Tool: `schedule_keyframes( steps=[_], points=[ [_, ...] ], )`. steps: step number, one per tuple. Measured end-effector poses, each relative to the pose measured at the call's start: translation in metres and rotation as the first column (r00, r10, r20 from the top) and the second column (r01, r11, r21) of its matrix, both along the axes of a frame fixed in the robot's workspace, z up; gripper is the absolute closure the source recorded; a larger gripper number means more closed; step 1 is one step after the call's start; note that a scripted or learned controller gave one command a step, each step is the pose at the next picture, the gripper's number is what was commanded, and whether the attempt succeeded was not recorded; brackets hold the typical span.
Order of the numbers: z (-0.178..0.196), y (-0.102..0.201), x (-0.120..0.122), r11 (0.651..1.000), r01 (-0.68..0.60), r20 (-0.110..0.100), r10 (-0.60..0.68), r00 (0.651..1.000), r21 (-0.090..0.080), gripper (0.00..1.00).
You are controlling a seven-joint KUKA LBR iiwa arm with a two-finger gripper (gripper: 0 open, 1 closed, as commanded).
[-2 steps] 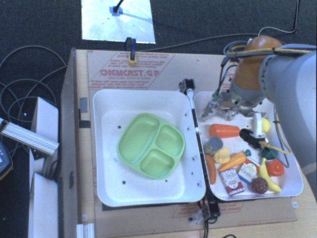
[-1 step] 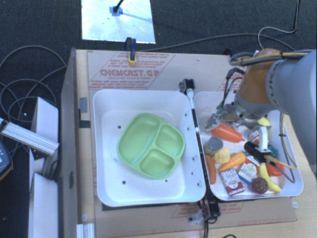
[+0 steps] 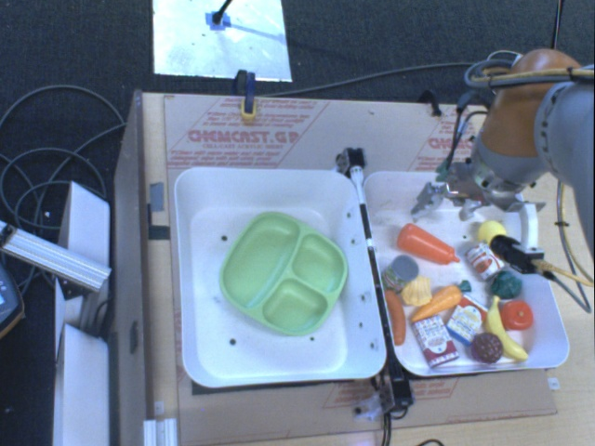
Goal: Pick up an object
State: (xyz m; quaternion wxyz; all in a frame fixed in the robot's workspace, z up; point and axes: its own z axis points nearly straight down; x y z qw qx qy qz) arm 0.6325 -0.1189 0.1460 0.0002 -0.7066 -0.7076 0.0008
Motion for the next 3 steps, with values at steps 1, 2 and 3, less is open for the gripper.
schedule_keyframes(
  steps=[1,2,3],
  points=[
    [-0.049,0.035,-0.027,1.000,-0.003,-0.006,0.003,1.000,0.002,0.00],
    [0.003,-0.014,-0.028,1.000,0.001,-0.001,-0.001,1.000,0.000,0.00],
    [-0.065,0.016,-0.041,1.000,-0.003,-0.001,0.003,1.000,0.002,0.00]
  ],
)
